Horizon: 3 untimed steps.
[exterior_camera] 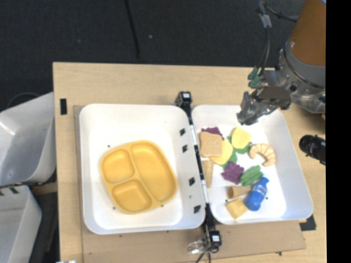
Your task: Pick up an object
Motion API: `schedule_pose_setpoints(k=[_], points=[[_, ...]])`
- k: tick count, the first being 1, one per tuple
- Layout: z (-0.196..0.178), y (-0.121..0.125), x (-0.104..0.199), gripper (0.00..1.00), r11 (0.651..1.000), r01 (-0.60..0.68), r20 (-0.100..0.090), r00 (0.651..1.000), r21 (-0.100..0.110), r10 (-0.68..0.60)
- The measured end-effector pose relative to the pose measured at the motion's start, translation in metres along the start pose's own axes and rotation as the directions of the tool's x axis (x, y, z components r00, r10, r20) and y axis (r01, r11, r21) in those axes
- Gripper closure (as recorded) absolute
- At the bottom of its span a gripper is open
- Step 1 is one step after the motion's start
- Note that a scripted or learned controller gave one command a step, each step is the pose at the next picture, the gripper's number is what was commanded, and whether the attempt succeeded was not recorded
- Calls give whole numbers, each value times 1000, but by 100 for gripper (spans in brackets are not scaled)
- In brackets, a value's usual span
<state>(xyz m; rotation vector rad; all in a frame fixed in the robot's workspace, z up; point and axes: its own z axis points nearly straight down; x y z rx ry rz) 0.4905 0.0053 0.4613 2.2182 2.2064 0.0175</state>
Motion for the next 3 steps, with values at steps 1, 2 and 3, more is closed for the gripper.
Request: schedule_pose_setpoints(k=[1,2,3], points=[[-24,17,-47,100,1000,1,2,1000,11,-1],[133,-5,-73,100,999,2,-1,1000,33,-2],[162,-4,30,100,1000,17,-4,1000,19,-17]])
